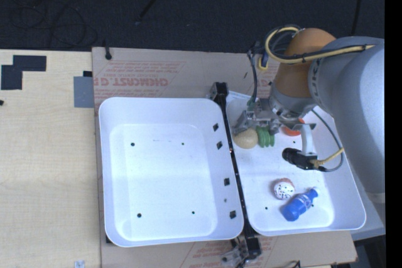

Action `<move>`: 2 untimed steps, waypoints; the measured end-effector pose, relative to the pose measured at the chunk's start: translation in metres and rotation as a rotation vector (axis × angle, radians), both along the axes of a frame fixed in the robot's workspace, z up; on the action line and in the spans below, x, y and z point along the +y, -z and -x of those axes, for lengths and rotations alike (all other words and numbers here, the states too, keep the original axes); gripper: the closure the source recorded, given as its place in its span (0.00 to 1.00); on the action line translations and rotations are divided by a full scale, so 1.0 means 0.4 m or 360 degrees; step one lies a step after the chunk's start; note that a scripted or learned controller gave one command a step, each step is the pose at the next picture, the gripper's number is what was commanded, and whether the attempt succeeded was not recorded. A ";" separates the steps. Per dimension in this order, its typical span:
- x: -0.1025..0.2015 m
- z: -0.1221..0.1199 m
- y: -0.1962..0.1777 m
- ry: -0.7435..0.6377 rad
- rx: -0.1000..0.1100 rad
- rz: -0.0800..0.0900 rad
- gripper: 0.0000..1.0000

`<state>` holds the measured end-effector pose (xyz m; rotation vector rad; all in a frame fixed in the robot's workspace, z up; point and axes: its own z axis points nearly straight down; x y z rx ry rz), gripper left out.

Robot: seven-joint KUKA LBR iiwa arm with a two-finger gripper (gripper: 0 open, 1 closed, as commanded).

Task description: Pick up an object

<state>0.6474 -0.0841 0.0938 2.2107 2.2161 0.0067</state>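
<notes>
Starting at the left, the pale wooden worktop [44,154] carries a cardboard sheet [151,75] with two shallow white plastic bins side by side. One, the left bin [103,154], shows a smooth floor with small dark holes. Its neighbour, the right bin [352,213], holds five things: one rounded yellowish lump [245,139], one ribbed green piece [266,137], one small red-orange piece [291,130], one speckled white ball [283,188] and one blue bottle-shaped toy [298,206] lying beside the ball. Above the lump and green piece, near that bin's upper left, sits the hand [260,119]; I cannot tell how far it is open.
</notes>
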 end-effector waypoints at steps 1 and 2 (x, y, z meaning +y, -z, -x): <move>-0.004 -0.006 -0.036 0.0002 -0.0011 0.0001 1.00; -0.008 -0.004 -0.058 0.0006 -0.0006 0.0001 1.00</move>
